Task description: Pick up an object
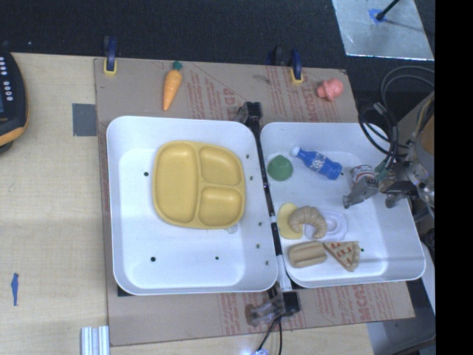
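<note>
My gripper (356, 196) hangs over the right side of the right bin (399, 268), reaching in from the right. It is just right of the bin's middle. A blue bottle (318, 163) lies up and to its left, beside a green round piece (280, 168). A croissant (310, 219) rests on a yellow piece (287, 222) lower left of the gripper. A bread roll (306, 254) and a pizza slice (344, 254) lie along the bin's near wall. A small red and white thing (360, 173) sits just above the gripper.
The left bin (133, 272) holds a yellow divided plate (199, 183). Outside the bins, a toy carrot (171, 87) and a pink piece (330, 89) lie on the cardboard at the back. Black cables (380, 128) loop near the arm at the right.
</note>
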Tool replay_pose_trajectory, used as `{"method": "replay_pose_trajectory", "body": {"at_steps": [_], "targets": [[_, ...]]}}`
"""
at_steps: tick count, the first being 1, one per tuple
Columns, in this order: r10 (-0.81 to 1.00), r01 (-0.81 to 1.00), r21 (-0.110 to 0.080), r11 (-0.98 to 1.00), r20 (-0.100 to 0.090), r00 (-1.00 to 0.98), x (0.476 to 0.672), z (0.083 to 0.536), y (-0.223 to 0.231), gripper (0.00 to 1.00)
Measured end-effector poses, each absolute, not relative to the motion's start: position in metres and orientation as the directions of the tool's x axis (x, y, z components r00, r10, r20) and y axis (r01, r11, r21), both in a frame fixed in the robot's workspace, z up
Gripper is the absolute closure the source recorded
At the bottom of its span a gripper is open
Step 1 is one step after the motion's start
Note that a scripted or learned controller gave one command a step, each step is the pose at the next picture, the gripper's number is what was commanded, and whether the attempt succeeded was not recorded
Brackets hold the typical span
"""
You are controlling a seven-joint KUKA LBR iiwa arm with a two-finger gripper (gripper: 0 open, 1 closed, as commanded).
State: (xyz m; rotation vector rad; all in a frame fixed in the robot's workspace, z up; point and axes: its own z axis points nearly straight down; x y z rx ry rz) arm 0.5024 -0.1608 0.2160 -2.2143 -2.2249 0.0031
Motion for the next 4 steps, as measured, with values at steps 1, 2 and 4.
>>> {"method": "replay_pose_trajectory", "body": {"at_steps": [1,2,4], "targets": [[1.000,1.000,-0.003,0.010,0.000,-0.010,0.545,0.174,-0.119,0.00],[1.000,1.000,-0.008,0.004,0.001,-0.004,0.537,0.087,-0.119,0.00],[1.000,1.000,0.006,0.000,-0.006,0.000,0.637,0.153,-0.216,0.00]]}}
